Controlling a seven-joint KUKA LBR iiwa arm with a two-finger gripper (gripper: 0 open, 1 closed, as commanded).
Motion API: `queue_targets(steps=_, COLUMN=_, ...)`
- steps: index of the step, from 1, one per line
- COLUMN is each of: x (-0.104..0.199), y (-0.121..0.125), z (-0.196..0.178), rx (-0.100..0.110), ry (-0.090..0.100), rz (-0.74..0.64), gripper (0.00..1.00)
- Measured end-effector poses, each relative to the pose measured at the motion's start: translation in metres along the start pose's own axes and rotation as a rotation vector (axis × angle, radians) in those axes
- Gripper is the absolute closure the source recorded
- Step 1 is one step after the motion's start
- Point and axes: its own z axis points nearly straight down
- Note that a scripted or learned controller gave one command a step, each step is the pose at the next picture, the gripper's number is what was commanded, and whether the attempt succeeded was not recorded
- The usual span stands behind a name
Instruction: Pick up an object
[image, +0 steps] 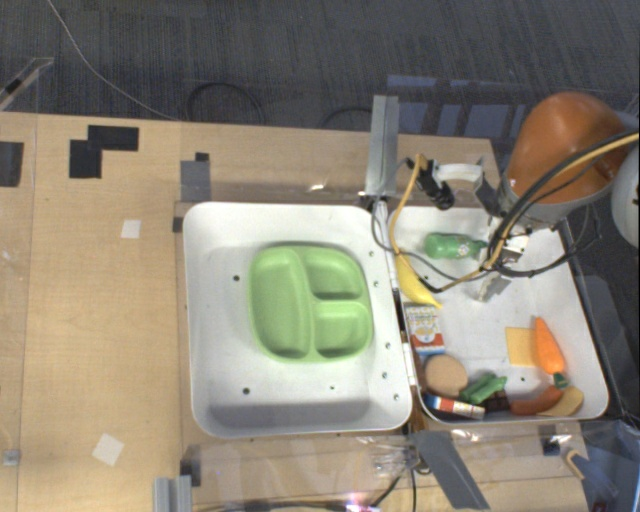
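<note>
Hovering near the right bin's (590, 330) far edge; hand (497, 283) above bare floor.

The bench (90, 330) is light wood, with a few black squares (103, 147) stuck near its far left corner and small pale patches (131, 229) closer in. Behind the bench there's dark grey carpet (250, 50), and a thin cable (100, 70) runs across it.

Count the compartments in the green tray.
3. The green divided tray lies in the left bin: one long compartment on its left side, two smaller ones on its right, one toward the bin's far edge and one nearer.
</note>
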Motion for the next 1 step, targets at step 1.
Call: queue_targets(steps=1, x=-0.1020, y=0.0319, z=0.0024, rx=0.002, ry=0.031, rz=-0.067, gripper=0.00)
